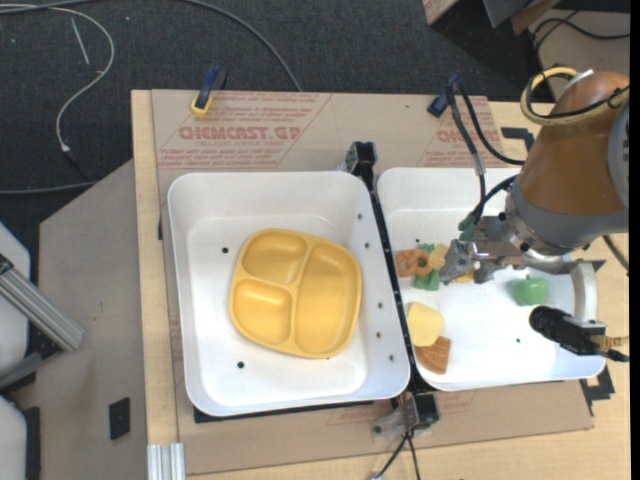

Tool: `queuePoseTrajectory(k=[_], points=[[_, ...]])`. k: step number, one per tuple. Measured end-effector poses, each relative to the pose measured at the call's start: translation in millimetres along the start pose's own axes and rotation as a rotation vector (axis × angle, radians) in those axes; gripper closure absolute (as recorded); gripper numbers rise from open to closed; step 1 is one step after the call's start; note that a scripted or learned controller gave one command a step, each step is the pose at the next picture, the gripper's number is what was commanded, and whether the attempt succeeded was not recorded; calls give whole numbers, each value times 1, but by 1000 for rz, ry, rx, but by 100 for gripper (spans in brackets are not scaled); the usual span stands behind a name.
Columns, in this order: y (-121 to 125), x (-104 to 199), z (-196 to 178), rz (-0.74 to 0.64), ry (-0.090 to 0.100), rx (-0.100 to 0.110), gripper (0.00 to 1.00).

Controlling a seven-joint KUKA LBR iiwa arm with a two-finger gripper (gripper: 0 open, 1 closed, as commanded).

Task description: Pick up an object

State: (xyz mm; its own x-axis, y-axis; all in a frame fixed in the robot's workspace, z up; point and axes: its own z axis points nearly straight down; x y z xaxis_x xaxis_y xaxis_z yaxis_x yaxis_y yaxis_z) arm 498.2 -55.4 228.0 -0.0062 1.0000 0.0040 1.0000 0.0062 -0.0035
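In the right bin (500,363), my gripper (466,265) hangs low at the left-middle, just right of a small cluster of toy food. That cluster is an orange-brown piece (408,261), a small yellow bit (438,257) and a dark green piece (428,278). A pale yellow rounded piece (424,320) lies near the bin's front left corner, with a brown wedge (435,354) touching it in front. A light green lump (530,290) rests right of the gripper, partly under the wrist. Nothing can be seen between the fingers.
The left bin (190,268) holds a yellow three-compartment plate (296,292) at its middle. A black divider rail (385,268) runs between the bins. The arm's orange and grey body (575,168) overhangs the right bin's back right part.
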Motion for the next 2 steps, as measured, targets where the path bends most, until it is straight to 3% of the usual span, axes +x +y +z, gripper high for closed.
queuePoseTrajectory(k=[2], points=[[-5,111,1,-1,0,1,100]])
